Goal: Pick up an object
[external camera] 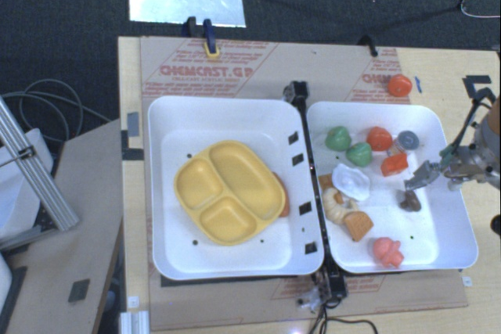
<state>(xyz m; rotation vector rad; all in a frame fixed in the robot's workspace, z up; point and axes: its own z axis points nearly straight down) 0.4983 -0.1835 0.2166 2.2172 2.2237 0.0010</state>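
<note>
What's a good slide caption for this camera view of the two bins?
Gripper poised over a brown object in the right bin; yellow divided tray in the left bin.

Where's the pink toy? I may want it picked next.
The pink toy lies in the right bin, near its front edge, just right of the tan piece.

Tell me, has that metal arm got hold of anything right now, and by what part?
It cannot be told. The gripper hangs over the right bin, just above a small brown object, but the view is too blurred to show anything held.
</note>
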